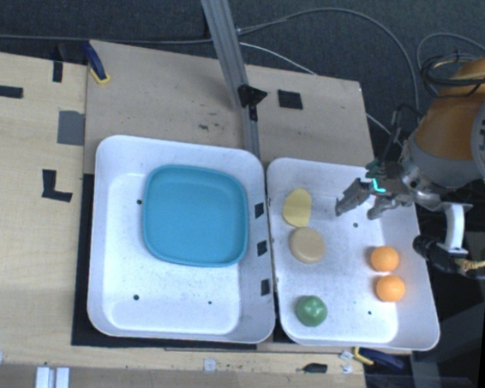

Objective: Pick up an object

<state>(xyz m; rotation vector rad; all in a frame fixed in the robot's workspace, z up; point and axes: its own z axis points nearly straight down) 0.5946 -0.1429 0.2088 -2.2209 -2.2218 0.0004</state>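
the gripper point(363, 202) hangs over the upper part of the right bin point(408, 335), its two fingers spread apart with nothing between them. just left of it lies a pale yellow piece point(297, 208), with a beige round piece point(308, 245) below that. a green ball point(310, 310) sits near the bin's lower edge. two orange balls point(387, 274) lie close together toward the right side. the left bin point(111, 296) holds a blue plate point(195, 216). both bins rest on the table point(13, 242).

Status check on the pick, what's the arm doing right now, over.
Tool open, holding nothing, over the right bin far side. Nearest pick: yellow piece, with beige round beside it. Nothing between tool and yellow piece.
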